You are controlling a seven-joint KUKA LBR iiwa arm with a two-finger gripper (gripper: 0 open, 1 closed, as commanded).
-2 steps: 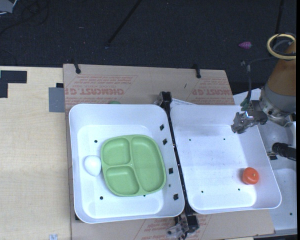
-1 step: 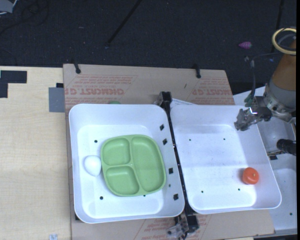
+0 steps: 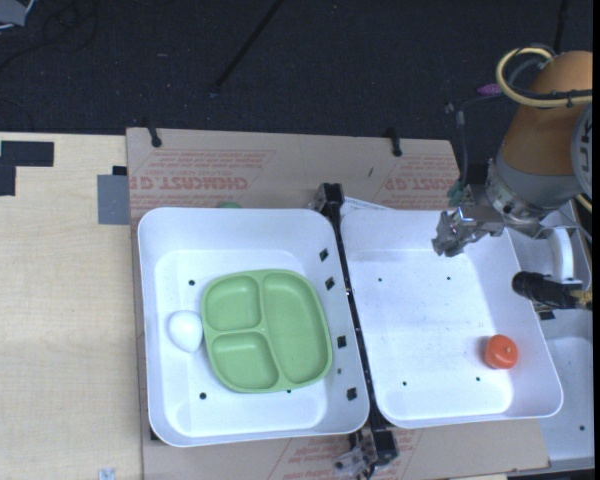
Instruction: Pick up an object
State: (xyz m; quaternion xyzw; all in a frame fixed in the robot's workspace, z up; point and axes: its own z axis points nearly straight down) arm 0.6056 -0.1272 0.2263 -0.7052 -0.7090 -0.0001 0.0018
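Orange round object [image 3: 500, 352] lay in right bin [image 3: 420, 388], near right wall. Gripper [image 3: 450, 240] hovered over bin's far edge, nothing between fingers; jaw gap unclear. Left bin [image 3: 170, 238] held green three-compartment tray [image 3: 266, 329], smooth white egg-shaped ball [image 3: 185, 330] touching it.

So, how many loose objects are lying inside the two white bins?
3. The green divided plate and the white egg-shaped object lie side by side in the left bin; the orange object lies in the right bin.
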